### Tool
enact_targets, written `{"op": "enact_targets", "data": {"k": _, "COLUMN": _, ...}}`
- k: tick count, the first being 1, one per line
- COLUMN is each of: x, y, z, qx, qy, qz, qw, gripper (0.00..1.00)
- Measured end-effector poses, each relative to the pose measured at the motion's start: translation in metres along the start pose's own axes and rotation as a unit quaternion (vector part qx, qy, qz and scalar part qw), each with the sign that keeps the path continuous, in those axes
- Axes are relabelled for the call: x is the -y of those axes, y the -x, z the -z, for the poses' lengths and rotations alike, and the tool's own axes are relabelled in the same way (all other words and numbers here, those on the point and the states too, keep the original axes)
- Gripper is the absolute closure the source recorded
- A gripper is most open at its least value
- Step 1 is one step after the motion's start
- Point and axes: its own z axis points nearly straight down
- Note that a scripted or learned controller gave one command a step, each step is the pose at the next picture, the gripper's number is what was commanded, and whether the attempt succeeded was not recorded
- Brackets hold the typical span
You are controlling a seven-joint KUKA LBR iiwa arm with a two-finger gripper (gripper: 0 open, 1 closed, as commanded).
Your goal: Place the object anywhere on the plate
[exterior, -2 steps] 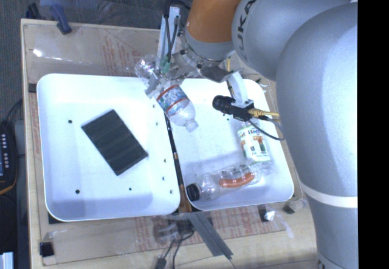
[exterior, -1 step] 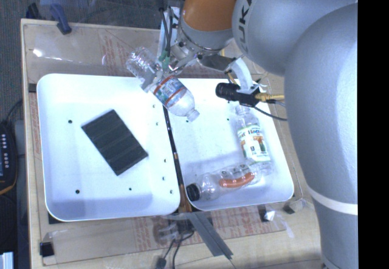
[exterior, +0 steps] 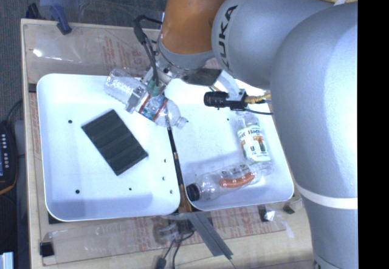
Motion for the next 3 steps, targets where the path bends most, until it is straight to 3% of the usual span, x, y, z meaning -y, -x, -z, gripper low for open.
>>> {"op": "enact_targets", "data": {"k": 1, "x": -0.008, "y": -0.043, "z": -0.003, "qx": 0.001, "qy": 0.000, "qz": 0.012, "qw": 0.9999, "gripper": 1.00}}
{"op": "enact_targets", "data": {"k": 2, "x": -0.010, "y": -0.056, "z": -0.026, "qx": 0.000, "qy": 0.000, "qz": 0.038, "qw": 0.9993, "gripper": 1.00}}
{"op": "enact_targets", "data": {"k": 3, "x": -0.010, "y": -0.056, "z": -0.026, "qx": 0.000, "qy": 0.000, "qz": 0.039, "qw": 0.9993, "gripper": 0.00}}
